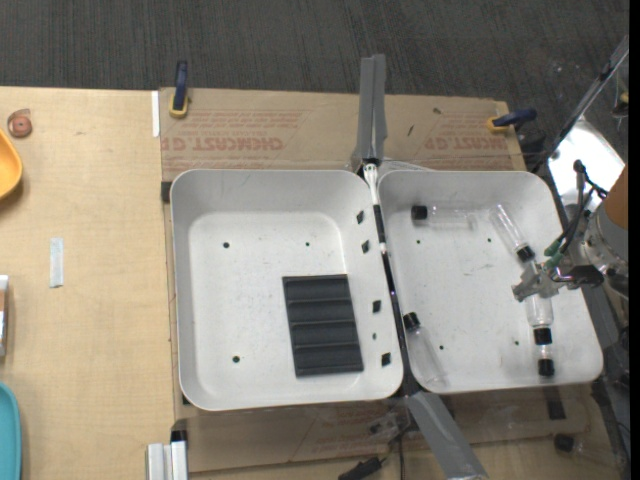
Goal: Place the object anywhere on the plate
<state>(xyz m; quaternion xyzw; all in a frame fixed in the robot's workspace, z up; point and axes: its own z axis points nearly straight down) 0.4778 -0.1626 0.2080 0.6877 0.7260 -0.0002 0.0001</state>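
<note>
Camera view from above, and starting far left: bare tan worktop (90,368) with plenty of open room, an orange dish (8,168) cut by the left edge, a small round piece (19,123) near the top corner, a pale strip (56,263) lying flat, and a teal edge (8,433) at the bottom corner. Moving right, a cardboard sheet (300,133) sits under both bins, clipped at its back edge by a blue-and-yellow clamp (179,93) on the left and another clamp (510,120) on the right.

Left bin (200,208) next: the dark ribbed plate (322,324) lies flat toward the front right of the floor, with wide white floor open to its left and behind it.

Across the divider, the right bin (440,358) holds clear tubes with black caps: one tube (445,216) near the back wall, a second tube (510,233) angled toward the right wall, a third tube (542,333) along the front right, well apart from the plate. A small black piece (410,320) sits by the divider.

Far right, the hand (535,286) hangs low over the right bin, just above that third tube; I cannot tell how wide it stands or whether it has anything.
</note>
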